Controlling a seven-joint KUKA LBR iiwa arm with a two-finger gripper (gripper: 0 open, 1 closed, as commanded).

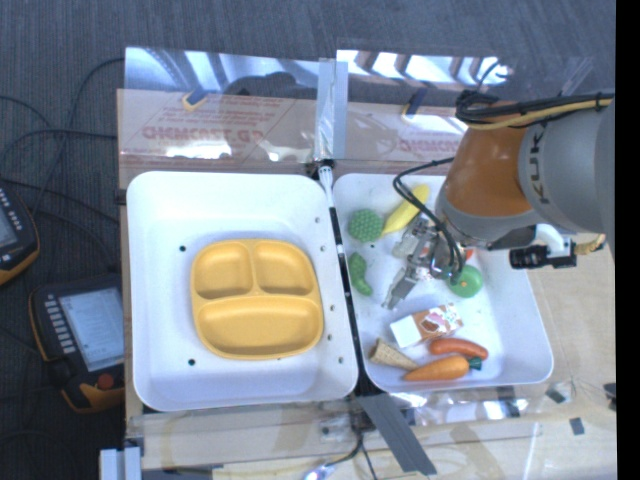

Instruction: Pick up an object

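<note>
Apparently nothing has been lifted yet: the gripper (412,265) hangs low in the middle of the right bin (535,333), its 2 fingers (398,290) slightly apart with bare white floor between them and no object caught there. By my reading, the whole pick is left to do: choosing a piece, closing on it and raising it clear.

Every candidate lies in that right bin, right of the frame's centre. Upper left of the gripper sit a bumpy green ball (365,225) and a yellow banana-like piece (405,214); a small dark green piece (359,275) lies by the bin's left wall. Just right of the gripper, a round green fruit (466,282) is partly hidden under the wrist. Lower down are a white block (405,330), an orange-and-white piece (440,320), a cone-shaped piece (392,354), a red pepper (459,347) and an orange carrot (438,370).

The left bin (160,268) holds 1 thing, a yellow 3-compartment tray (258,298), whose compartments hold nothing.
</note>
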